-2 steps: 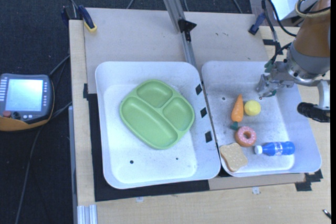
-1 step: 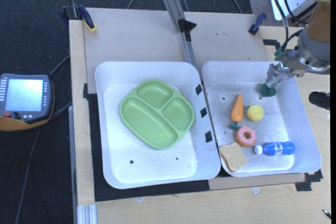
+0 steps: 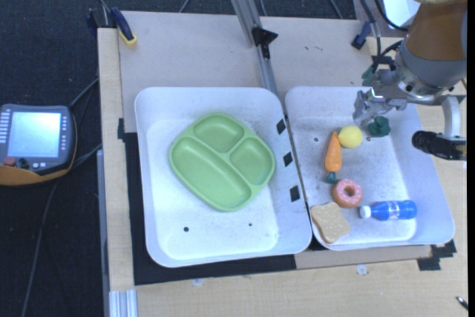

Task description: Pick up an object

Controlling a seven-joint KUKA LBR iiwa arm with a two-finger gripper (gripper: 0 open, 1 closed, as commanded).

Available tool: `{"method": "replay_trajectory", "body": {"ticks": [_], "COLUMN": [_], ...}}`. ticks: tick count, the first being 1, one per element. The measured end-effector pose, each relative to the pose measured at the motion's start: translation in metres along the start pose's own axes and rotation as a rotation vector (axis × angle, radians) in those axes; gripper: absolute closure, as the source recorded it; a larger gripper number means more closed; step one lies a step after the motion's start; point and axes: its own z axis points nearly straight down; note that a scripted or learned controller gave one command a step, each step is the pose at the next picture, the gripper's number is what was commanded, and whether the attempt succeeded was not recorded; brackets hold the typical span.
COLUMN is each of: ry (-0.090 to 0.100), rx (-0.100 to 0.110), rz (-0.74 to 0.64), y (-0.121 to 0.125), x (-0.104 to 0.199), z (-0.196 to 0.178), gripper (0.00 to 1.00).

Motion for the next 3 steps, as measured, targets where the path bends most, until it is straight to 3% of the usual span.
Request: {"method": "replay_trajectory", "body": {"ticks": [1, 3], "ry": [0.0, 0.0], "rx": [0.001, 0.004], "rz": [0.001, 0.0], "y": [-0.007, -0.033], "x": [0.057, 0.167], "z": [-0.007, 0.016], "gripper": [1.0, 1.0]}}
